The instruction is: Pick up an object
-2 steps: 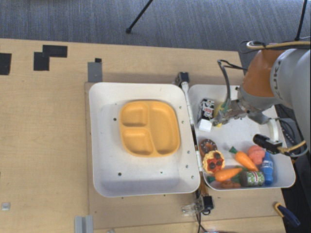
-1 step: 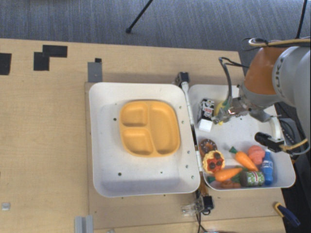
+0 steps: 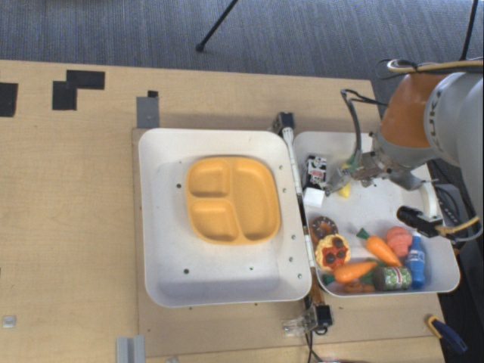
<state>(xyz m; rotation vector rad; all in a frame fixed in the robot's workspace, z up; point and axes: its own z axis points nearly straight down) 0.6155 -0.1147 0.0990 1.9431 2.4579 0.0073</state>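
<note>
Grey two-finger gripper (image 3: 349,178) low over right white bin (image 3: 446,278), far-left area; jaw state cannot tell. Small yellow piece (image 3: 345,190) just beneath. Orange plastic carrot (image 3: 380,249) nearer.

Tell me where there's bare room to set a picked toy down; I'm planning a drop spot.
The left bin has bare floor all round the yellow divided tray, widest along its near edge. The right bin is crowded at its near end: carrots, pizza toy, blue bottle. Its middle is bare.
</note>
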